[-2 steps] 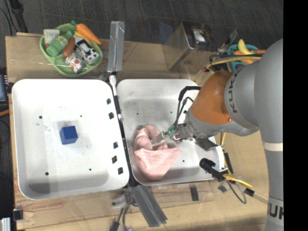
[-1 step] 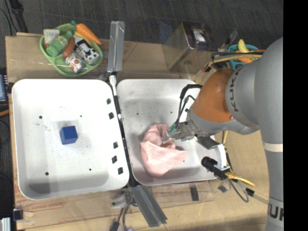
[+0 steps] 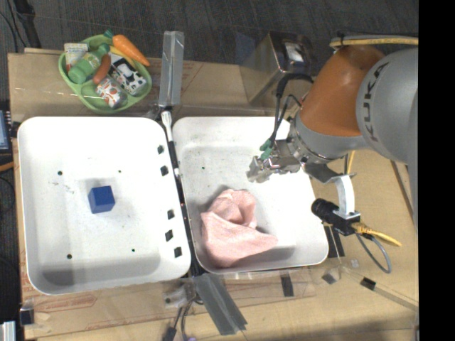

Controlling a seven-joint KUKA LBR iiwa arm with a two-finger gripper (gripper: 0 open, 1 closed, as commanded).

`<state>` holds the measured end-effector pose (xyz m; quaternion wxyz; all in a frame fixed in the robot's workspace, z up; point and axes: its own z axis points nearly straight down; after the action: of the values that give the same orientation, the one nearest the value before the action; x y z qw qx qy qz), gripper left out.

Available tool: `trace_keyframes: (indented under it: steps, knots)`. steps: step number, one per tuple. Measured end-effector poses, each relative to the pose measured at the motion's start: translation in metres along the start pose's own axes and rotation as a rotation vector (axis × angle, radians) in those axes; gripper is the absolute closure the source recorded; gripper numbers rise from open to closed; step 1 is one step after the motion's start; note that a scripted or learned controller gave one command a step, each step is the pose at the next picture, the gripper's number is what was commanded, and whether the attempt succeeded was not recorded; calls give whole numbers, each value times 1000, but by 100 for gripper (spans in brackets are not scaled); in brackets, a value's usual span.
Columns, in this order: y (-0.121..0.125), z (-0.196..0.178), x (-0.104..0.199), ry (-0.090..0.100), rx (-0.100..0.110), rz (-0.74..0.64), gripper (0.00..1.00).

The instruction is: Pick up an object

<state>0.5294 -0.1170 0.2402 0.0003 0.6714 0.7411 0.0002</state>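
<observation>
A crumpled pink cloth (image 3: pixel 234 229) lies in the right bin (image 3: pixel 213 141), toward its near side. A small blue cube (image 3: pixel 102 198) rests in the left bin (image 3: pixel 43 148), left of centre. My gripper (image 3: pixel 260 169) hangs over the right bin, above and slightly right of the cloth, apart from it. Nothing shows between its fingers.
A green bowl (image 3: pixel 104 70) with toy vegetables and small packets stands on the bench beyond the left bin. A grey divider (image 3: pixel 173 183) with black clips runs between the bins. The arm's grey and orange body (image 3: pixel 355 98) covers the right bin's far right corner.
</observation>
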Motion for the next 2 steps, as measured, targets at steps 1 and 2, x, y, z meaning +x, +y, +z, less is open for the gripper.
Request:
trace_keyframes:
  steps: [1, 2]
  knots:
    - [0, 0, 0, 0, 1, 1, 0]
    - [-10, 95, -5, 1, 7, 33, 0]
